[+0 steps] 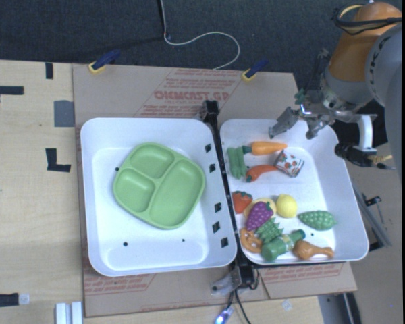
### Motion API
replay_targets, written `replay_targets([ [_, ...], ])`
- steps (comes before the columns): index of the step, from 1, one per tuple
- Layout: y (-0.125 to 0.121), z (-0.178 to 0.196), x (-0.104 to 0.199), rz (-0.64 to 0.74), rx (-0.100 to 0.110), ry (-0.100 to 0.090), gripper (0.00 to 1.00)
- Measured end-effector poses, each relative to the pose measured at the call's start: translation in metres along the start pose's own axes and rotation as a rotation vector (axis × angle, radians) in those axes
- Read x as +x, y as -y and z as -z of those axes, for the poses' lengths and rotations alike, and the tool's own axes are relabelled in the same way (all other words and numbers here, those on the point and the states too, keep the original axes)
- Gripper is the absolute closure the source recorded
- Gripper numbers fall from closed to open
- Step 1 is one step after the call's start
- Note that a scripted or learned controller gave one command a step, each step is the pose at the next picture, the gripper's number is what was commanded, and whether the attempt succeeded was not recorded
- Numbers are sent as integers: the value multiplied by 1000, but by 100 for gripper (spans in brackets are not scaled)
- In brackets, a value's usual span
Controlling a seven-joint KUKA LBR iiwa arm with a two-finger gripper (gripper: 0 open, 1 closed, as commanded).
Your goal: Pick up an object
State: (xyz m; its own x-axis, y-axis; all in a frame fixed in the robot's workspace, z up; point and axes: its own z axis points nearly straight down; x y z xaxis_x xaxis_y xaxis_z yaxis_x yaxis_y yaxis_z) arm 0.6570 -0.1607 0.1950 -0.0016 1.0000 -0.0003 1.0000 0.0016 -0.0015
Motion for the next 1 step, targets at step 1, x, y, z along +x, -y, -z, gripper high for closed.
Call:
replay_targets([
  [1,49,63,54,4,-4,-2,0],
])
